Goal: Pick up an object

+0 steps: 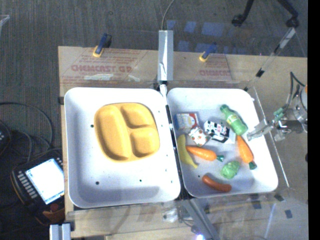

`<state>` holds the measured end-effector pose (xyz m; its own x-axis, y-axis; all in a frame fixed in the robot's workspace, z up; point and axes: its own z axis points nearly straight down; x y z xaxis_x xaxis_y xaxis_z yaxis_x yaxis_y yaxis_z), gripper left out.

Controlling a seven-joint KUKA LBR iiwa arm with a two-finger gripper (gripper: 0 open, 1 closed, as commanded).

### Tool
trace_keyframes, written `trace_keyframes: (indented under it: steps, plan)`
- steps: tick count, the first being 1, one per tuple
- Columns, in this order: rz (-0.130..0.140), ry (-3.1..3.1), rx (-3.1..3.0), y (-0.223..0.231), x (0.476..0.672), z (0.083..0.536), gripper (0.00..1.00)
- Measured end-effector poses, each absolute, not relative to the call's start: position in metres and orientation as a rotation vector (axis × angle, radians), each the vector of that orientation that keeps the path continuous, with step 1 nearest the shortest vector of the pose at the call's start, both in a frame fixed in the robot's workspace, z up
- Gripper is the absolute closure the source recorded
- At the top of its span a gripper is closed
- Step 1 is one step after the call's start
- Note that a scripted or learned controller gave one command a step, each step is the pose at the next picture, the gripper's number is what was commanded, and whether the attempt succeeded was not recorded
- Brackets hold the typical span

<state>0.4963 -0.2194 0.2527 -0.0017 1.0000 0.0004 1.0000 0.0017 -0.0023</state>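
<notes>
Hovering just outside the right bin's [260,181] right rim, the gripper [260,130] holds nothing; whether it is wide or narrow I cannot tell. Inside that bin, a green bottle [234,120] and a carrot [244,150] lie nearest it, a sausage [217,184] near the bin's front.

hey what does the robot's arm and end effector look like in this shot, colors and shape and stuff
At the right edge, the end effector looks like pale silver-grey metal: a thin, light-coloured finger juts out over the rim of the right bin. Behind it sits a compact metallic block with dark parts and a small green spot. A thin dark cable curves above it. Finer markings are too small to tell.
</notes>
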Motion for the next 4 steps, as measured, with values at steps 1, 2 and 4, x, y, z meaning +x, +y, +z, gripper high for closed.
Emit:
trace_keyframes:
  steps: [1, 2, 4]
  plan:
    - [0.001, -2.408, -2.014, -0.186, 0.528, 0.175, 0.0]
    - [-0.007, -2.417, -2.006, -0.214, 0.54, 0.095, 0.0]
    - [0.0, -2.581, -1.791, -0.128, 0.54, 0.2, 1.0]
